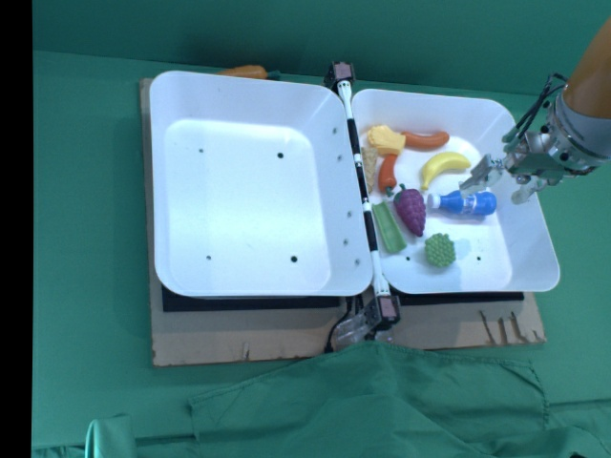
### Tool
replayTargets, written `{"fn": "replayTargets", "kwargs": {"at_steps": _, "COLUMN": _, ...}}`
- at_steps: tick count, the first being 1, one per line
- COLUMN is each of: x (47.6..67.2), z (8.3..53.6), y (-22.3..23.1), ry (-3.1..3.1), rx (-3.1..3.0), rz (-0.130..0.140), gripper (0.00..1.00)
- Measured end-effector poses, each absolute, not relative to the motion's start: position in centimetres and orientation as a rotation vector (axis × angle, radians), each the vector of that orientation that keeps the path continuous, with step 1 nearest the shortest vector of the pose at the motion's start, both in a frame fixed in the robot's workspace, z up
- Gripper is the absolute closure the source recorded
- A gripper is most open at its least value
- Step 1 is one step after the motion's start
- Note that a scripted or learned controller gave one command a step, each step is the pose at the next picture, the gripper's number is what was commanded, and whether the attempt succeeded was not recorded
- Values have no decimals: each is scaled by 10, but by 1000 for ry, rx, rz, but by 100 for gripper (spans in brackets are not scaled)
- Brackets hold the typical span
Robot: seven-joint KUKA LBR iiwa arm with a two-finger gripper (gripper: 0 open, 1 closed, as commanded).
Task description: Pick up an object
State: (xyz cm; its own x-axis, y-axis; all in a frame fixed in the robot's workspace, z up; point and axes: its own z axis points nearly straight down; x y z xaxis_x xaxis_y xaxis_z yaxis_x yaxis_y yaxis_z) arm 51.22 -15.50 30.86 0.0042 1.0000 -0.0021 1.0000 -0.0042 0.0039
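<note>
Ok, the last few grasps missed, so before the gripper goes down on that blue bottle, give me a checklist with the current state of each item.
1. Gripper near the blue bottle: ok, it sits just above the bottle's right end in the camera view.
2. Bottle held between the gripper's fingers: not ok, nothing shows between them.
3. Gripper open or shut: cannot tell, too small and blurred.
4. Room around the bottle: not ok, the banana lies close above it and the purple grapes are at its cap end.
5. Bottle lying flat in the right bin: ok.
6. Height of the gripper over the bottle: cannot tell from this slanted view.
</note>
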Motion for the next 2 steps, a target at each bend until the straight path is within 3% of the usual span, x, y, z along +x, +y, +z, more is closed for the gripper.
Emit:
{"fn": "replayTargets", "kwargs": {"at_steps": 1, "x": 466, "z": 215, "y": -145, "ry": 2221, "rx": 2234, "rz": -8, "gripper": 0}}
{"fn": "replayTargets", "kwargs": {"at_steps": 2, "x": 470, "z": 232, "y": -147, "ry": 2207, "rx": 2224, "rz": 4, "gripper": 100}}
